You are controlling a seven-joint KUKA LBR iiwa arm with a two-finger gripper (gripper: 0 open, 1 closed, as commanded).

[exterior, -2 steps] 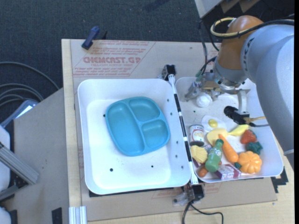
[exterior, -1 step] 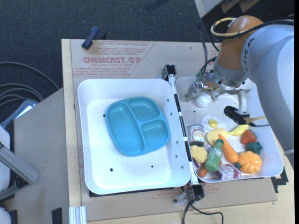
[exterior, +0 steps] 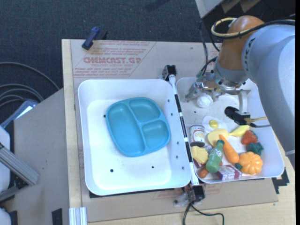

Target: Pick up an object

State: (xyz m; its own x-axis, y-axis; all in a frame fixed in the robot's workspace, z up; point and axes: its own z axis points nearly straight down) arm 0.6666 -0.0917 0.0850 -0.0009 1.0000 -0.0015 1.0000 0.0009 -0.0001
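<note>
My gripper [exterior: 202, 92] hangs low over the far left corner of the right bin [exterior: 187, 84], below the orange band of the wrist. A small white round thing [exterior: 204, 101] lies right under it, touching or nearly touching the gripper. Toy food is piled at the near end of this bin: an orange pumpkin [exterior: 250, 162], a carrot [exterior: 229, 152], a green bottle [exterior: 214, 160], a corn cob [exterior: 198, 154], a small can [exterior: 198, 135], a banana [exterior: 239, 130] and a red fruit [exterior: 249, 137].
In the left bin [exterior: 93, 163] lies a blue divided plate [exterior: 137, 125]. A ridge [exterior: 180, 121] separates the two bins. A blue clip [exterior: 90, 38] rests on the board behind the bins. The arm's grey body covers the right bin's far right side.
</note>
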